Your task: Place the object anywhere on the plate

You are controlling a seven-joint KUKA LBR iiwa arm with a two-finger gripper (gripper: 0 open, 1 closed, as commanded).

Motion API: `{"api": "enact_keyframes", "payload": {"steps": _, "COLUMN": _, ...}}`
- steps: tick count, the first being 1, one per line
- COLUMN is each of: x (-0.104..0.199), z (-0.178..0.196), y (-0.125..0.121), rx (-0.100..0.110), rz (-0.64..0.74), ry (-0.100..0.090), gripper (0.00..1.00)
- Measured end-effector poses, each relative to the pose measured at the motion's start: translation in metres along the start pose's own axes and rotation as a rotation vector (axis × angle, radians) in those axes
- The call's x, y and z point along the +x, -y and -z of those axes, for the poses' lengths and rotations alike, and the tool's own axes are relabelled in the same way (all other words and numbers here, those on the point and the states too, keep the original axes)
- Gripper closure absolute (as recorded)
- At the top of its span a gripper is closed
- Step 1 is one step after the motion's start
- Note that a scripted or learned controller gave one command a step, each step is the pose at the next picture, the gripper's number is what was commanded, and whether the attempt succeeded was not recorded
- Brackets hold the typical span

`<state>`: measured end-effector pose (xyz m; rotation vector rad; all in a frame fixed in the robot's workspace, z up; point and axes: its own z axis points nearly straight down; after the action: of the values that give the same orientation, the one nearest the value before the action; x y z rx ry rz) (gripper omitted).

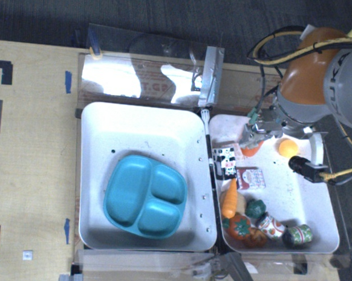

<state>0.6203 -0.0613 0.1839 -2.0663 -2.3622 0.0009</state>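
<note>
- Camera view: I see the gripper (257, 130) low over the right bin (321, 224), at its ten o'clock corner; whether it is spread or pinching, I cannot tell.
- An orange-red object (250, 149) lies just beneath it.
- The blue plate (145, 196) sits in the left bin (95, 161), toward six o'clock.

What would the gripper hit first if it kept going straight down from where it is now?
Probably the orange-red piece directly under the gripper, at the back of the right bin. Depth is hard to judge from this view.
</note>
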Motion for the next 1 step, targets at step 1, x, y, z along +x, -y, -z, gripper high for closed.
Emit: {"api": "enact_keyframes", "payload": {"steps": 1, "x": 0.1033, "z": -0.0002, "y": 0.0572, "rx": 0.001, "rz": -0.184, "ry": -0.001, "gripper": 1.00}}
